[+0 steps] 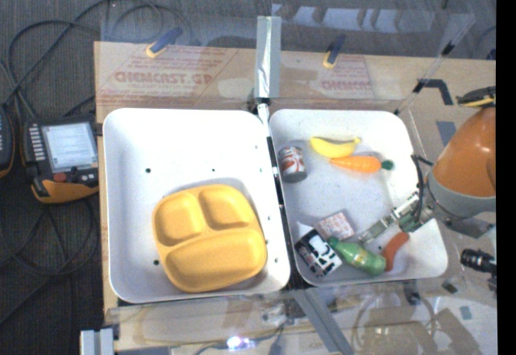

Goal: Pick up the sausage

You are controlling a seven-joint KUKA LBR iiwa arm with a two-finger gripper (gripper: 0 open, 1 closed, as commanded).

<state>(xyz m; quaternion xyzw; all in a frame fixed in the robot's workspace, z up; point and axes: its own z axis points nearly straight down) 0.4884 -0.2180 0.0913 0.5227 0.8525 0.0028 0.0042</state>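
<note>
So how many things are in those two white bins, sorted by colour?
Yellow: 2, tray, banana
Orange: 1, carrot
Red-brown: 1, sausage
Green: 1, bottle
Red and silver: 1, can
Pink: 1, packet
Black and white: 1, box
Total: 8

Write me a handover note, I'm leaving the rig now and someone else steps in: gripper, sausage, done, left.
Gripper: low in the right bin, near its right wall; open or shut cannot be told.
Sausage: lies on the bin floor at the front right, just below the gripper, beside the green bottle.
Done: arm brought close to the sausage.
Left: grasp it and lift it.
</note>
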